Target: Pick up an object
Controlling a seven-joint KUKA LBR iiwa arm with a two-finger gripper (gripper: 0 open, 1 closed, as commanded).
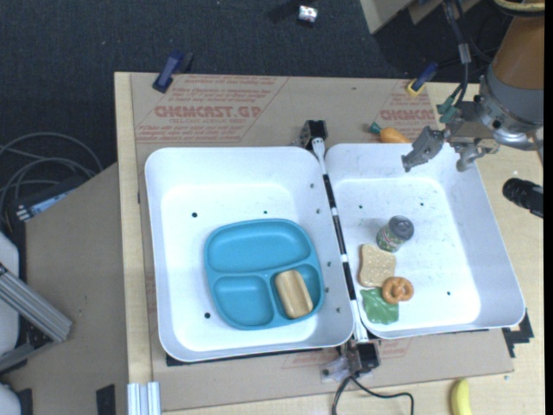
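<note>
Tool apparently spread and empty above right bin, well apart from grey can.

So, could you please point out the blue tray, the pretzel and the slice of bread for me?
blue tray point(251, 247): camera view, bare floor of its large upper compartment.
pretzel point(397, 290): camera view, on its twisted middle.
slice of bread point(377, 264): camera view, centre of its top face.

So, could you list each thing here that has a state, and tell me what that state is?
pincer: open, holding nothing, over the right bin's far edge
blue divided plate: flat in the left bin, bread roll in one compartment
bread roll: lying on its side
small can: tipped over
toast slice: lying flat
pretzel: resting on the green piece
</note>
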